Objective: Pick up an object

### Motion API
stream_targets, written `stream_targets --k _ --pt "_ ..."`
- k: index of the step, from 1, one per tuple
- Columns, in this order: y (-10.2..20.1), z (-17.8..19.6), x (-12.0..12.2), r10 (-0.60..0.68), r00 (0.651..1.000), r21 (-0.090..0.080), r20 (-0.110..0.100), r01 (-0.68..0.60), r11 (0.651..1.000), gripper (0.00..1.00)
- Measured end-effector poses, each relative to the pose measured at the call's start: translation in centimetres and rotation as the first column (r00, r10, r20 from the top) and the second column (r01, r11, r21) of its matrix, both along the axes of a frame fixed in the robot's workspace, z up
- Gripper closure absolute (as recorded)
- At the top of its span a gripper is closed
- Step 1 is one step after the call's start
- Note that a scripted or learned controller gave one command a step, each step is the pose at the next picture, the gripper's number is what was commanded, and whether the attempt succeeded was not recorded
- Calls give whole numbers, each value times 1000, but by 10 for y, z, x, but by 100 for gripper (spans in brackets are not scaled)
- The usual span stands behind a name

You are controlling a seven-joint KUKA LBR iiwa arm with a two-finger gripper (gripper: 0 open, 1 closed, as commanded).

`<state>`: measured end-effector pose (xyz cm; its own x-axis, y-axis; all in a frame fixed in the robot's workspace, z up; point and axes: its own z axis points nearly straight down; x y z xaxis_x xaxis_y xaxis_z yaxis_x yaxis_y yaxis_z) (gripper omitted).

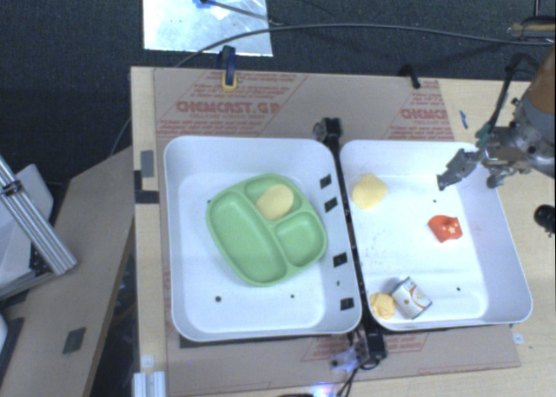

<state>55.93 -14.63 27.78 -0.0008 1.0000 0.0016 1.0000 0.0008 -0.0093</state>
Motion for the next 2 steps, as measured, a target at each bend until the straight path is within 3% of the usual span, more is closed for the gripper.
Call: stream_targets --k 1,2 --pt "0 6 2 3 1000 -2 11 -2 1000 0" --pt "-8 -51 6 0 1000 -2 7 0 1000 0"
